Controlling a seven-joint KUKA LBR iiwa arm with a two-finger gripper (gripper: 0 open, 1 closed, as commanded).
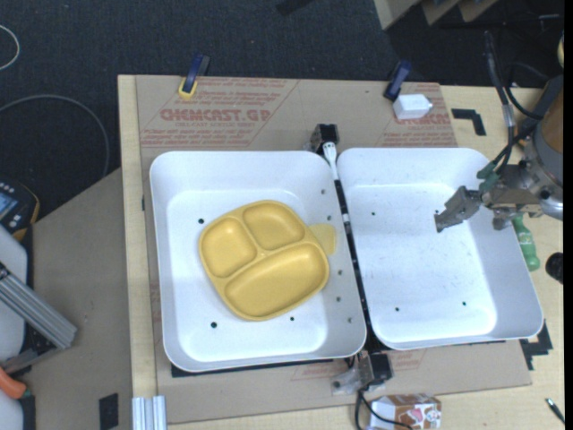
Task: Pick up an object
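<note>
The yellow three-compartment plastic plate (263, 260) lies in the left white bin (170, 240), well left of the jaws, whose state I cannot tell.

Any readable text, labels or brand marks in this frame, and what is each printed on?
"CHEMCAST GP", red print on the brown board behind the left bin.
A second red print on the same board, behind the right bin, near the white block: too blurred to read.
The yellow divided plate carries no text.

Yellow three-compartment plate (263, 260) in white left bin (170, 240), white right bin (501, 285) faintly speckled, grey gripper (448, 219).
</note>
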